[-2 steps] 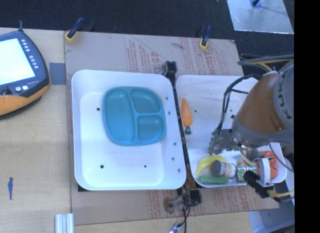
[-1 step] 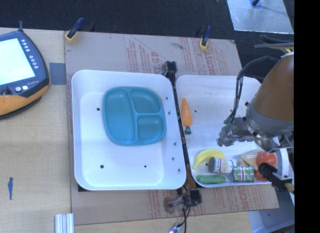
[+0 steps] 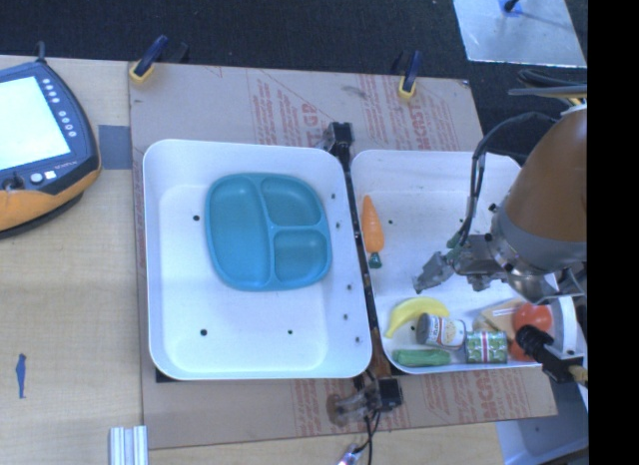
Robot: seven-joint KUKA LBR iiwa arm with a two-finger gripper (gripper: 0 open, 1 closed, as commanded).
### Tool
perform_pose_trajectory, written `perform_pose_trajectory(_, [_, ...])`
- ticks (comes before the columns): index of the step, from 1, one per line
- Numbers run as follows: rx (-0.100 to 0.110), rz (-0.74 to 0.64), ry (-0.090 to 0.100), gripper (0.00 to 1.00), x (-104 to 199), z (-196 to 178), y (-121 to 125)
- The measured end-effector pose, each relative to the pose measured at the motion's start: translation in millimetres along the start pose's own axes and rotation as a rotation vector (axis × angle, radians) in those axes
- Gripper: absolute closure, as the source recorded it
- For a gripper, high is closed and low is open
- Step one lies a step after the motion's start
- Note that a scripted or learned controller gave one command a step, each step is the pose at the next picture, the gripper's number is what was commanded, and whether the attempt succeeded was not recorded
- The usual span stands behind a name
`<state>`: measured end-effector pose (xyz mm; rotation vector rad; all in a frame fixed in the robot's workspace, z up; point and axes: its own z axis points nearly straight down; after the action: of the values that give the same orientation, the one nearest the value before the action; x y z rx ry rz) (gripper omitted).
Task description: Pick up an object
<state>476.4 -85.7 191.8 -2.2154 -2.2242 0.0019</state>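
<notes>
My gripper [image 3: 435, 272] hangs over the middle of the right bin [image 3: 419, 179], just above a yellow banana [image 3: 415, 311] and apart from it. An orange carrot [image 3: 371, 226] lies along the bin's left wall. Along the bin's front edge sit a small dark jar [image 3: 440, 330], a green vegetable [image 3: 421, 357], a green-labelled can [image 3: 486, 346] and a red item [image 3: 532, 316] that the arm partly covers. Nothing is visibly held.
The left bin [image 3: 175, 343] holds a blue divided plate [image 3: 268, 231]. A tablet in an orange case [image 3: 40, 144] lies at the far left of the bench. Clamps [image 3: 150, 58] grip the cardboard's back edge. The arm's grey and orange body [image 3: 549, 204] covers the right bin's right side.
</notes>
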Motion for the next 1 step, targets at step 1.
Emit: perform_pose_trajectory(1, [0.003, -0.001, 0.000, 0.00, -10.7, 101.0, -0.3])
